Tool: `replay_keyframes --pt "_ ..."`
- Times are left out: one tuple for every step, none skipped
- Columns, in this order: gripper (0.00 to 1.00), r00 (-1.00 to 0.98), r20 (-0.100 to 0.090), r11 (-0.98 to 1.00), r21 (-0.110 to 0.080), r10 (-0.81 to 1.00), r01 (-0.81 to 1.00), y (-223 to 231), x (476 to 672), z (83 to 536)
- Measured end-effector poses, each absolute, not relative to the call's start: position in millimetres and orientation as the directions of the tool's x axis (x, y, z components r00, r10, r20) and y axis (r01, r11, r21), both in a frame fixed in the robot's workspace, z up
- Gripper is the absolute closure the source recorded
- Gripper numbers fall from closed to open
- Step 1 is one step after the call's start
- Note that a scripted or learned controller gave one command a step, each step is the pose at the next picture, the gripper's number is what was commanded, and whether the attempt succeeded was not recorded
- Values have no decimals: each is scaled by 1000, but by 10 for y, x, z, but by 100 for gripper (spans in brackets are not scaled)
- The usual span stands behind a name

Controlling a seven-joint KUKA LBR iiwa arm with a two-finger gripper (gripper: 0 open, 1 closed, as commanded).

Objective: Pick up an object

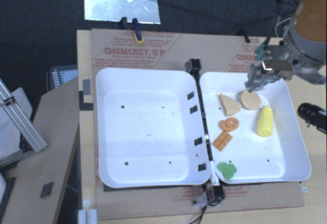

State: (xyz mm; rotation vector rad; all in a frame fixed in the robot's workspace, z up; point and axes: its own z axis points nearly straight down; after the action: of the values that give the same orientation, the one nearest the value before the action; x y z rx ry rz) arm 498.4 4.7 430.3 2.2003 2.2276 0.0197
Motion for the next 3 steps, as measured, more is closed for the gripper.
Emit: replay_keyframes --pt "100 -12 2 12 -4 1000 1000 817 4988 3557" --pt "100 -10 4 10 10 1000 1000 1281 4959 4365" --pt "100 -8 3 8 5 1000 1000 1585 4863 4632"
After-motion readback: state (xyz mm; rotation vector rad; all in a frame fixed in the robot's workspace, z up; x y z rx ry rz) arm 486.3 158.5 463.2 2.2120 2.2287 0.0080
